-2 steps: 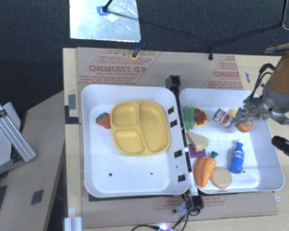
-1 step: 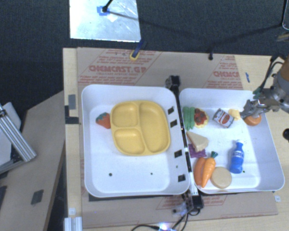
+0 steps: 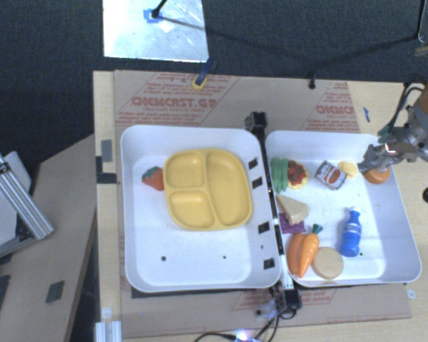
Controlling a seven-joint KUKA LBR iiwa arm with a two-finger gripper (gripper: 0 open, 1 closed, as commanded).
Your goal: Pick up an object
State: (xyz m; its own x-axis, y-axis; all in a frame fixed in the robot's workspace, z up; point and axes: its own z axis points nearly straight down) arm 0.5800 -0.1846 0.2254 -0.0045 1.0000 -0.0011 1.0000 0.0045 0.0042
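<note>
White plastic forms 2 bins. The left bin [image 3: 139, 212] holds a yellow divided plate [image 3: 203, 189] with 3 sections and a strawberry [image 3: 153, 178] touching its left edge. The right bin [image 3: 396, 223] holds a carrot [image 3: 303, 251], blue bottle [image 3: 350, 232], sandwich wedge [image 3: 292, 207], round biscuit [image 3: 327, 263] and orange fruit [image 3: 377, 175]. The gripper [image 3: 376, 158] sits over that fruit; I cannot tell its grip.

Orange toy [image 3: 377, 176] at right bin's [image 3: 396, 212] edge
</note>
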